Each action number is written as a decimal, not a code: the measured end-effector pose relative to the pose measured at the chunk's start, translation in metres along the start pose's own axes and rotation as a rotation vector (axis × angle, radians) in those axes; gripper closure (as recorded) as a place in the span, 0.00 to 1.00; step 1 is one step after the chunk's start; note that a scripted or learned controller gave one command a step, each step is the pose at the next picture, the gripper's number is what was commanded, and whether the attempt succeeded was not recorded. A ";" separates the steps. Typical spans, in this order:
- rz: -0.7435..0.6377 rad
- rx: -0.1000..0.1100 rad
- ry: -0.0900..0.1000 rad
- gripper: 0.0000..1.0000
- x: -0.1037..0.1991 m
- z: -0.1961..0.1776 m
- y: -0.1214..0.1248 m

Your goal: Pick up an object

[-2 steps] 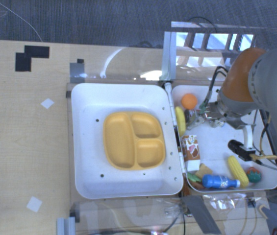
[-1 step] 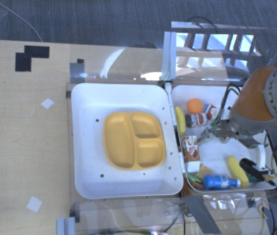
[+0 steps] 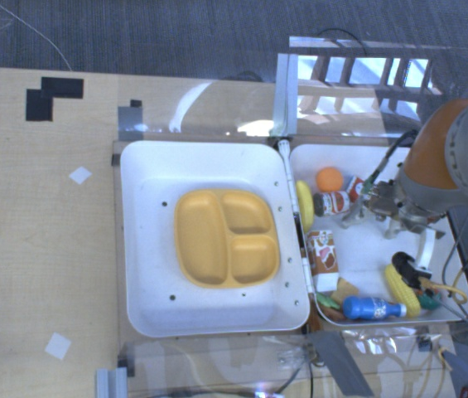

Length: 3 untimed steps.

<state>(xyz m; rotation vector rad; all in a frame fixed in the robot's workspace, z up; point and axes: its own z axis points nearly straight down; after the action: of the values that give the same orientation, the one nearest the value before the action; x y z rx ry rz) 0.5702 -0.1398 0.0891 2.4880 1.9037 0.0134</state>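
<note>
My gripper (image 3: pixel 369 209) hangs over the middle of the right bin (image 3: pixel 366 247), at the end of the grey arm with the orange band (image 3: pixel 429 156). Just left of it lie a small jar with a red label (image 3: pixel 331 203) and a red-and-white can (image 3: pixel 354 187). An orange ball (image 3: pixel 329 178) sits behind them. A yellow banana-shaped piece (image 3: pixel 304 204) rests along the bin's left wall. A brown carton (image 3: pixel 323 251) lies nearer the front. I see nothing between the gripper's parts.
A blue bottle (image 3: pixel 372 308) and a yellow corn-like piece (image 3: pixel 401 288) lie at the right bin's front. The left bin (image 3: pixel 147 222) holds a yellow divided plate (image 3: pixel 225 237). A metal frame (image 3: pixel 358 65) stands behind the right bin.
</note>
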 end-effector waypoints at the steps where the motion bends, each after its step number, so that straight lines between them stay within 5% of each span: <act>1: -0.008 -0.008 -0.002 1.00 0.000 -0.013 0.003; 2: 0.508 0.011 -0.004 1.00 -0.040 -0.026 -0.049; 3: 0.556 0.003 0.000 1.00 -0.027 -0.126 -0.075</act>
<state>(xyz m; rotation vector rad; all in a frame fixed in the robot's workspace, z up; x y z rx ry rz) 0.4893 -0.1456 0.2138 2.9196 1.1492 0.0141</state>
